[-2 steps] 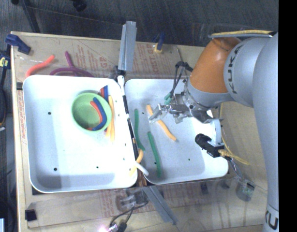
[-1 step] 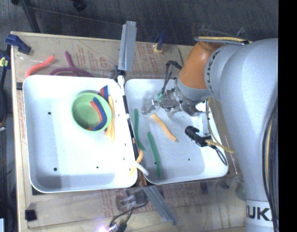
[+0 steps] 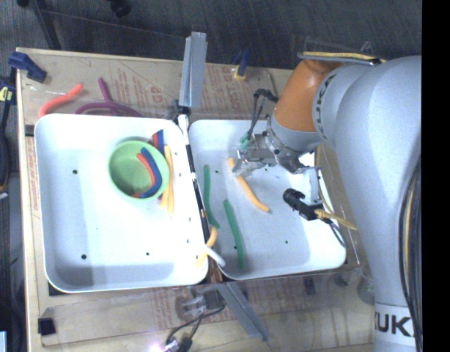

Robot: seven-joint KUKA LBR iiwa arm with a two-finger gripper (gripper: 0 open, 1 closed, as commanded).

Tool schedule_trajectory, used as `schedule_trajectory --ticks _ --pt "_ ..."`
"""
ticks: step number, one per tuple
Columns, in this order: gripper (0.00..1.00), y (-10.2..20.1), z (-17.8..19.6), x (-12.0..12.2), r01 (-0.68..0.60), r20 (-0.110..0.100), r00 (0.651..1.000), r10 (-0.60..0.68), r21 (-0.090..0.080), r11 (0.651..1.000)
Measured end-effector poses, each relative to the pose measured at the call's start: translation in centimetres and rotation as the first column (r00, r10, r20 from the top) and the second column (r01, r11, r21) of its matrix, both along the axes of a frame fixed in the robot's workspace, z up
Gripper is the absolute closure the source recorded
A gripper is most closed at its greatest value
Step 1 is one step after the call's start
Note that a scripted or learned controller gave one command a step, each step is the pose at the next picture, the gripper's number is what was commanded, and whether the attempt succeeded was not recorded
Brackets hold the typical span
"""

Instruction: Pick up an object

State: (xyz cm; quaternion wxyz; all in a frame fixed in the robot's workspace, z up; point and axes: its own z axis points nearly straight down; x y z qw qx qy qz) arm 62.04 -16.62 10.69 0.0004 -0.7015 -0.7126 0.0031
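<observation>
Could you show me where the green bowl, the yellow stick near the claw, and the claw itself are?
green bowl [image 3: 135, 169], camera view, on its inner bottom.
yellow stick [image 3: 252, 195], camera view, on its middle.
gripper [image 3: 243, 161], camera view, between its fingertips.

Grey arm [image 3: 371, 160] reaching in from right, wrist bent, gripper [image 3: 243, 158] pointing left.
</observation>
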Motion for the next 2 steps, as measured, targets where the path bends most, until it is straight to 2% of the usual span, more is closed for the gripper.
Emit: schedule_trajectory --ticks 1,2 --pt "0.0 0.0 0.0 0.0 -0.001 0.0 1.0 0.001 -0.001 1.0" --pt "0.0 3.8 -1.1 -0.1 -0.059 0.009 0.998 0.059 0.002 0.998"
